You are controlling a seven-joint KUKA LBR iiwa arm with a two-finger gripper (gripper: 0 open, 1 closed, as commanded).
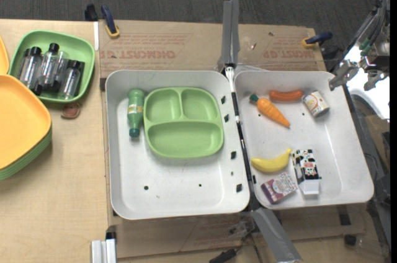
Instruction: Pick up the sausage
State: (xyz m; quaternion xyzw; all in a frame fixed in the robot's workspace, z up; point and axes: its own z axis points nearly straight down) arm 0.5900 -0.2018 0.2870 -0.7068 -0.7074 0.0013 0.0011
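The sausage (286, 95) is a short orange-red link lying flat near the far wall of the right bin (347, 150). The carrot (273, 110) lies just in front of it, and a small tin can (316, 103) rests on its side to the right. My gripper (358, 66) hangs at the view's right edge, above the far right corner of the right bin. It is well to the right of the sausage and apart from it, with nothing seen in it.
The right bin also holds a banana (272, 161), a cow-print carton (306, 170) and a purple packet (279, 187) near its front. The left bin (124, 187) holds a green divided plate (183, 121) and a green bottle (135, 111). A green tray of bottles (53, 66) and yellow plates (18, 125) sit far left.
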